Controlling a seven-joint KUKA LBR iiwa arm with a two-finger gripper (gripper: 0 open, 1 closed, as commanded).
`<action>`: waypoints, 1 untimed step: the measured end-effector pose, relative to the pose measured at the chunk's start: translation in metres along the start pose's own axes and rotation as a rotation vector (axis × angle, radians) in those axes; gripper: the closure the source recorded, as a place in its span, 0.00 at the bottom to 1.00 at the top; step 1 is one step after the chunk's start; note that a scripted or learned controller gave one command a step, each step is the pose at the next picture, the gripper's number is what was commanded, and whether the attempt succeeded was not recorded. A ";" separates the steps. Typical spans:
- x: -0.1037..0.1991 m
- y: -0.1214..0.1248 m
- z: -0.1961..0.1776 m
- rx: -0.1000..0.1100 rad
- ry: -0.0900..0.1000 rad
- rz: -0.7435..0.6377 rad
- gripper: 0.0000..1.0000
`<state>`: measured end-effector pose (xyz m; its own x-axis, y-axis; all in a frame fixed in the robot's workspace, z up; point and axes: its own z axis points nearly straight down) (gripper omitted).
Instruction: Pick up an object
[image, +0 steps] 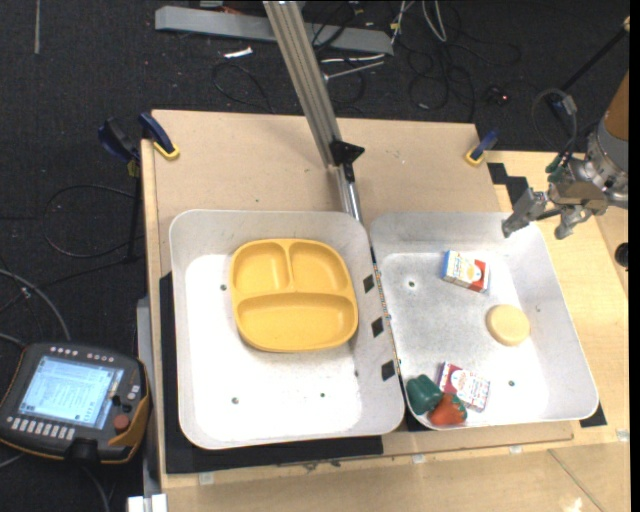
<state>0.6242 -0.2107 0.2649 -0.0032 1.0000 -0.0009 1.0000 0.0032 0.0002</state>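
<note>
Four objects (465, 270) below open tool (545, 213).

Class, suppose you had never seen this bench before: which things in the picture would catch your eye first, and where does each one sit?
The yellow divided plate stands out most, lying alone in the left bin. Next come the small items scattered in the right bin: a small carton near the top, a pale round piece toward the right, and a red and green cluster beside a second carton at the near edge. The gripper hangs open over that bin's upper right corner, holding nothing.
</note>
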 end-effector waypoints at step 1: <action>0.000 0.000 0.000 0.000 0.000 0.000 0.00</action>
<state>0.6242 -0.2108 0.2649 -0.0032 1.0000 -0.0011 1.0000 0.0032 -0.0002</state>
